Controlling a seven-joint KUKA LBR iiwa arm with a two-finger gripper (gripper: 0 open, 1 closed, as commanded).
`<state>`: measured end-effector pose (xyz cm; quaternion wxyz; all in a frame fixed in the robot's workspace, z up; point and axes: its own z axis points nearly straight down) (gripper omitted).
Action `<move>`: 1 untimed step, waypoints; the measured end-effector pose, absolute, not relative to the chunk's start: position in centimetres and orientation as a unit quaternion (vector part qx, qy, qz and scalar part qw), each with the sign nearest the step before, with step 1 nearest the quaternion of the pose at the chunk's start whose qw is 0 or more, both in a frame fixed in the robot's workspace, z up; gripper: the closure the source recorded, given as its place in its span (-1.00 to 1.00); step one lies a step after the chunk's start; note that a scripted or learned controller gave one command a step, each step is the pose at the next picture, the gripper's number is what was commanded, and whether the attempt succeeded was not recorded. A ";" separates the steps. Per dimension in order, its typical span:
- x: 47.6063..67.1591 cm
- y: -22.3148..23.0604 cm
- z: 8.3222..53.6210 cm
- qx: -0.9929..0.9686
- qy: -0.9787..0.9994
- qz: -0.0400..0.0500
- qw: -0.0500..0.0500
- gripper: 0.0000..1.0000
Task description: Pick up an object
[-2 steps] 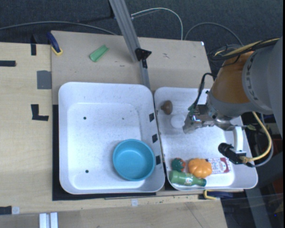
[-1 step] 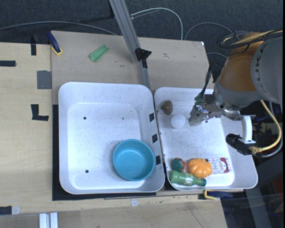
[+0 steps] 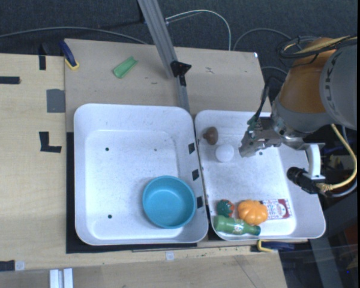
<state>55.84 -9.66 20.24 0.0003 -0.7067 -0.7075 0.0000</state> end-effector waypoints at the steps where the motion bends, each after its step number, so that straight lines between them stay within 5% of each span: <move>1: 57.0 -3.9 20.8 -0.704 -0.710 0.000 0.001 1.00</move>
